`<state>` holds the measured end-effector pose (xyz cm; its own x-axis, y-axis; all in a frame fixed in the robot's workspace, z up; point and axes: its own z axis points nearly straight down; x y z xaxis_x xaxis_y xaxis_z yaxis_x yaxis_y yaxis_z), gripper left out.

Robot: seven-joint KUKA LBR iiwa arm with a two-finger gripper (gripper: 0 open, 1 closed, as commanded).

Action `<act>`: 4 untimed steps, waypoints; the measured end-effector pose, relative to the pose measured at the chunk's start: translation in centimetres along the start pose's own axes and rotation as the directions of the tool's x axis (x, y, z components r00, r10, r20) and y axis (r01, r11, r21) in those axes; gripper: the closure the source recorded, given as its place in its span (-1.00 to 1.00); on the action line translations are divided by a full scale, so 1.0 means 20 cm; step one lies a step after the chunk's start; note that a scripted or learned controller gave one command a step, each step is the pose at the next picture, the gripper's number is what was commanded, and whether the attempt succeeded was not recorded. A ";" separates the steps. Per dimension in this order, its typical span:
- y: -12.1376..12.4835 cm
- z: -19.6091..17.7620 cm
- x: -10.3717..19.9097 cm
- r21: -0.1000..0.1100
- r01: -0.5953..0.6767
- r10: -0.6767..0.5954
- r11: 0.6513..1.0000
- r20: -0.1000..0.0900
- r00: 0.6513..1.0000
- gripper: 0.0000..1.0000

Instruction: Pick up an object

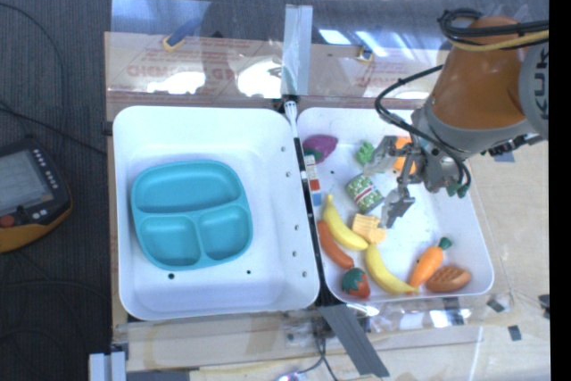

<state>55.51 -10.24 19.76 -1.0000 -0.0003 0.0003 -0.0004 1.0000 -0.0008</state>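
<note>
the gripper [393, 177] hangs with fingers spread wide, holding nothing, over the right bin [473, 219] (beside a small can [362, 190]).

Toy foods loose in the right bin [477, 232]: two bananas [342, 225], carrot [428, 261], strawberry [356, 282].

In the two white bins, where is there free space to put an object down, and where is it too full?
Free: the left bin floor around the blue divided tray, mainly its upper right corner, and the tray's three compartments. In the right bin, a bare strip along the right wall, between the gripper and the carrot. Crowded: the right bin's left and bottom, with bananas, strawberry and bread.
</note>
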 end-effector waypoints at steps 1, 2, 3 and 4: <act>0.01 0.50 -0.15 -0.002 -0.116 0.116 0.993 -0.003 0.993 -1.00; 0.04 0.54 -0.52 0.000 -0.160 0.160 0.987 0.006 0.987 -1.00; -0.27 0.53 -0.31 0.002 -0.125 0.125 0.992 0.013 0.992 -1.00; -0.08 0.53 -0.24 0.000 -0.156 0.156 0.988 0.016 0.988 -1.00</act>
<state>60.41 -11.80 9.12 -0.9877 0.1556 -0.0162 0.1556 0.9878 -0.0010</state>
